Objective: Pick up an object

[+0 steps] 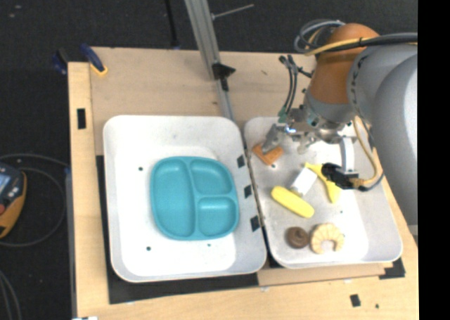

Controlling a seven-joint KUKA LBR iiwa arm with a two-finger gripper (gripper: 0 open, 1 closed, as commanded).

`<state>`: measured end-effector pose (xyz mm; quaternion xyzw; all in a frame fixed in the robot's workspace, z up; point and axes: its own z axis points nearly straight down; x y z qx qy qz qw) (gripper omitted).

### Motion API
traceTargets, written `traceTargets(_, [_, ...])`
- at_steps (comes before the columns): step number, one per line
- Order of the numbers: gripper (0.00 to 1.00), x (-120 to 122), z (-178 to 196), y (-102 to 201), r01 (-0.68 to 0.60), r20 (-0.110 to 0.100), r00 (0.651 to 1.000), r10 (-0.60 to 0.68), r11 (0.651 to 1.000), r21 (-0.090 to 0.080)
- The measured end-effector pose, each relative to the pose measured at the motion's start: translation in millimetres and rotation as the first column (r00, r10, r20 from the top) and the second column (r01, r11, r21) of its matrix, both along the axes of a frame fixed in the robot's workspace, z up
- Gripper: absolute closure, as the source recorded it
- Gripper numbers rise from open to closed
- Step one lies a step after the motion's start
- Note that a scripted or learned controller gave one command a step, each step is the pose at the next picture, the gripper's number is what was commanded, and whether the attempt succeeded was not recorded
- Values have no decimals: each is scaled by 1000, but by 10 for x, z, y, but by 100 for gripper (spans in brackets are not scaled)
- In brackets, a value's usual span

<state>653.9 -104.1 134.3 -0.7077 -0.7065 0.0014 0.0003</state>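
My gripper (290, 133) hangs low over the far left part of the right bin (373, 241), under the orange-banded wrist. An orange-brown object (267, 152) lies just to the gripper's front left, close to its tip; whether they touch is unclear. Nearer the front lie a small white block (304, 180), a yellow banana-shaped piece (292, 201), a dark brown ring (297, 237) and a beige doughnut-like piece (328, 238). I see nothing held in the gripper.
The left bin (126, 143) holds a teal divided plate (195, 196). A slanted metal post (204, 30) rises behind the bins near their shared wall. The grey arm body covers the right bin's far right side.
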Motion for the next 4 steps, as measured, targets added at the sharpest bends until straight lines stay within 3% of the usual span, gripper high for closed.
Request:
traceTargets(1, [100, 16, 143, -12, 2, 7, 1000, -2, 1000, -1])
traceTargets(2, [100, 54, 786, -73, 3, 10, 1000, -2, 1000, -1])
traceTargets(4, [100, 59, 1670, -61, -4, 8, 1000, 4, 1000, 0])
